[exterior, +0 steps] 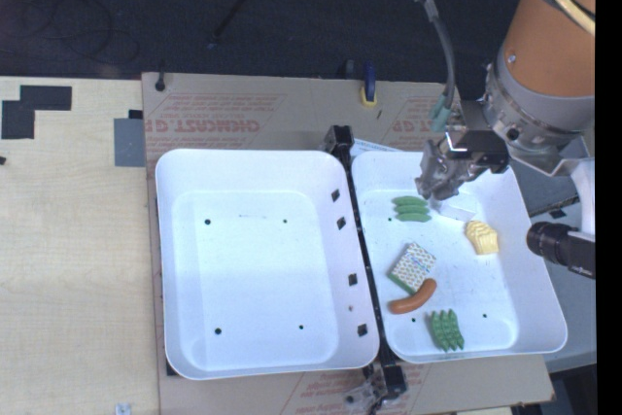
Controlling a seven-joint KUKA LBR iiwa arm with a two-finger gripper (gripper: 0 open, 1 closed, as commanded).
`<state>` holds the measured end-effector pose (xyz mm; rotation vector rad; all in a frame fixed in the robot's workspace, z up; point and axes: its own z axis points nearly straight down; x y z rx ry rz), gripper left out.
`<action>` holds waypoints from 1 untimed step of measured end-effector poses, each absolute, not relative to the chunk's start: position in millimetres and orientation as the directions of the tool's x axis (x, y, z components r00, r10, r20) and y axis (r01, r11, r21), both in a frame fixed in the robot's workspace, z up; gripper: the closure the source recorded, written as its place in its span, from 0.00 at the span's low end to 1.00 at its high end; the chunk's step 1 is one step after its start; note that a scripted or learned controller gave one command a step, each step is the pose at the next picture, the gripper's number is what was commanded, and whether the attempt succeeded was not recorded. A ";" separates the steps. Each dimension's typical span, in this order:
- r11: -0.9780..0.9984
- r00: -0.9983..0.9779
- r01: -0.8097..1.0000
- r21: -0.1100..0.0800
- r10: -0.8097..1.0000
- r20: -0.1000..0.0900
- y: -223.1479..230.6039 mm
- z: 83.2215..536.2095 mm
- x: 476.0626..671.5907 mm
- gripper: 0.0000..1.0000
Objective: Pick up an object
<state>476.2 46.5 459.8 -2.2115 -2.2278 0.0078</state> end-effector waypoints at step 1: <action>0.014 -0.014 1.000 -0.009 1.000 -0.003 47.0 469.0 476.6 1.00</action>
